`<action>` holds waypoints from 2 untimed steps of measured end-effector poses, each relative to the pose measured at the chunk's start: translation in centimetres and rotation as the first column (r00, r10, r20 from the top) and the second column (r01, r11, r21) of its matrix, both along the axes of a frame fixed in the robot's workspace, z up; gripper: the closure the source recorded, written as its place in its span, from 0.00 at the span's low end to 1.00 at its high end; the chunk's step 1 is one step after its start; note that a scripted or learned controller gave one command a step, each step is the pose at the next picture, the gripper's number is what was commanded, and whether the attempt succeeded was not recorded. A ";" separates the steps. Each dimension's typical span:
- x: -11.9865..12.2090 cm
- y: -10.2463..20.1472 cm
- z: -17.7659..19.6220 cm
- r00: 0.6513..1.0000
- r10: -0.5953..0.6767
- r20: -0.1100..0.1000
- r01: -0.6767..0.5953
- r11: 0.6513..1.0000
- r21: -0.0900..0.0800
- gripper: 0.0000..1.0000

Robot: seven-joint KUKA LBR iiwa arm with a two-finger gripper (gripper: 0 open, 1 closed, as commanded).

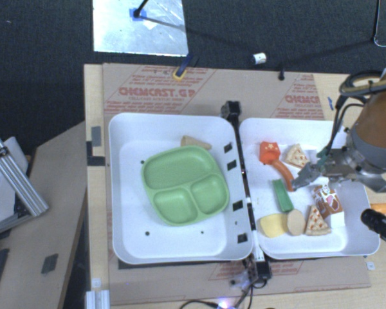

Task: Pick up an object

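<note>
One pincer point(300, 180) in right bin point(354, 244) | green stick point(283, 196) just beside, lower-left | finger state: cannot tell, blurred

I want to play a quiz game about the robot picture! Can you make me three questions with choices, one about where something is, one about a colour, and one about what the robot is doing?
1. Where is the green divided plate?
A. left bin
B. right bin
C. on the floor

2. What colour is the long stick-shaped toy in the right bin?
A. blue
B. green
C. pink

3. Where is the gripper?
A. over the left bin
B. low over the toy food in the right bin
C. over the silver sheet

Answers: 1 A, the plate sits in the left bin. 2 B, the stick is green. 3 B, its tips hang beside the orange toy.
</note>
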State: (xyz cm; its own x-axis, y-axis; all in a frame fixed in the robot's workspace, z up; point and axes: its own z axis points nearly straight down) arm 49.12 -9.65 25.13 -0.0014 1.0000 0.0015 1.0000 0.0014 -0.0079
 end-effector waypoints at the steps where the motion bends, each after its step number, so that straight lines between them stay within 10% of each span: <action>1: 0.1 0.0 0.4 1.000 0.002 0.008 -0.002 1.000 -0.001 0.00; 2: -0.4 0.3 -5.7 1.000 0.000 0.004 0.000 1.000 0.000 0.00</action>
State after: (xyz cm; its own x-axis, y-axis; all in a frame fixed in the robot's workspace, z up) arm 48.73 -9.31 19.40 -0.0017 1.0000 0.0011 1.0000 0.0017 -0.0042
